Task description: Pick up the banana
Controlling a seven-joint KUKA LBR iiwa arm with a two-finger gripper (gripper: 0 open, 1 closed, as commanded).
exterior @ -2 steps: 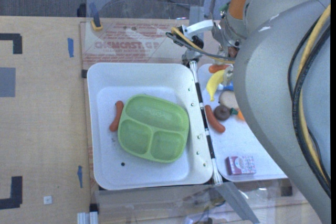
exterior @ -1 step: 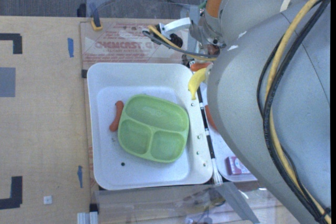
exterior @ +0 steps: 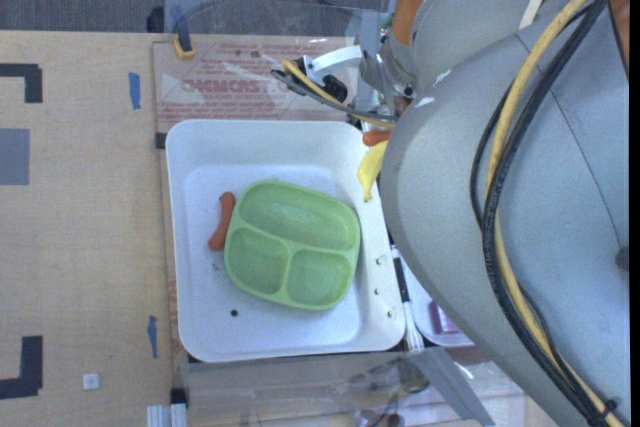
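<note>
Tool [exterior: 385, 120] sits at the upper right corner of the left bin, mostly buried under the arm's own grey bulk; can't tell if it's wide, narrow or holding anything, the business end is hidden; black and yellow cabling and a white bracket crowd around it.

Banana [exterior: 369, 173] shows as a yellow sliver just below the tool, against the right wall of the left bin [exterior: 190, 215], partly covered by the arm [exterior: 500, 215]; whether it rests on the bin floor or hangs lifted I can't make out; a small orange-red bit just above it, touching or very near, could be part of another object, too hidden to name.

Further out in the same bin: green divided plate [exterior: 292, 243] in the middle, three compartments, tilted a little; an orange-red sausage-shaped thing [exterior: 221, 220] just beside the plate's left edge; a dark speck on the bin floor near the lower left.

Right bin is largely behind the arm; a pale purple patch peeks out at its lower part.

Table [exterior: 80, 215] to the left is bare wood with black and blue tape marks.

Judgement on progress: arm is at the banana, so the reach looks done; grasp unconfirmed; lift clear of the bin not shown as done; call it mid-attempt, outcome open.
</note>
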